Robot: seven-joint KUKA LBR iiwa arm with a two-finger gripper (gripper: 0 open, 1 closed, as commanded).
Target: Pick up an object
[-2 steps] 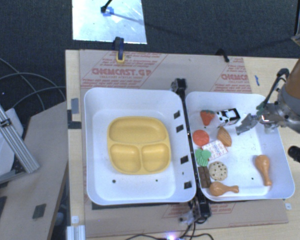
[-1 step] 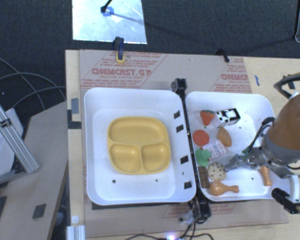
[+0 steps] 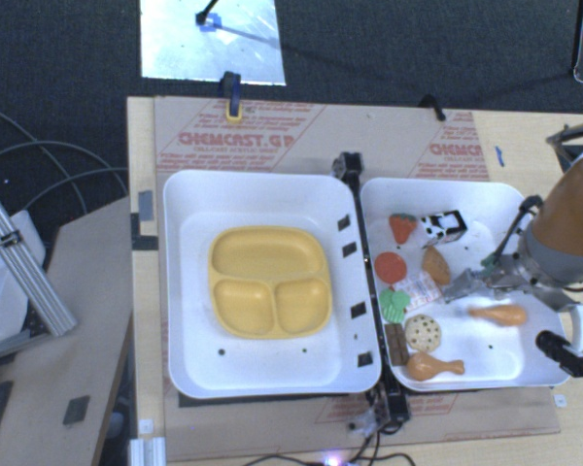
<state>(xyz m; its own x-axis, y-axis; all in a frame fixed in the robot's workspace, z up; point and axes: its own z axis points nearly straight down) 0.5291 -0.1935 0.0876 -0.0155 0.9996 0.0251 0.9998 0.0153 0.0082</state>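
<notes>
**White bins, arm low over the right one**

White plastic makes up the two shallow bins you see side by side on the counter [image 3: 301,129], which is covered with printed cardboard. The left bin [image 3: 185,260] carries a yellow divided tray [image 3: 270,281] near its middle, with bare floor all round it. The right bin [image 3: 486,202] holds the small toy foods.

Your arm [image 3: 573,221] comes in from the right edge, its orange band over the bin's right wall, the wrist tilted down and leftward. The jaws [image 3: 454,289] sit low over the middle of the right bin; you cannot tell from this angle how far apart they stand, and nothing can be made out between them.

Just beside the tip, to its left, lies a clear wrapped packet [image 3: 420,287], and above that a brown bread-like piece [image 3: 435,263]. A drumstick [image 3: 498,313] lies just below and right of the jaws. A second drumstick [image 3: 433,365] rests near the front wall, a cookie [image 3: 423,332] above it. Along the left wall you have a red disc [image 3: 391,266], a green piece [image 3: 395,305] and a dark bar [image 3: 394,343]. Near the back sit an orange-red piece [image 3: 402,228] and a black-and-white cow [image 3: 443,225].

Open floor lies in the bin's front right area.
</notes>
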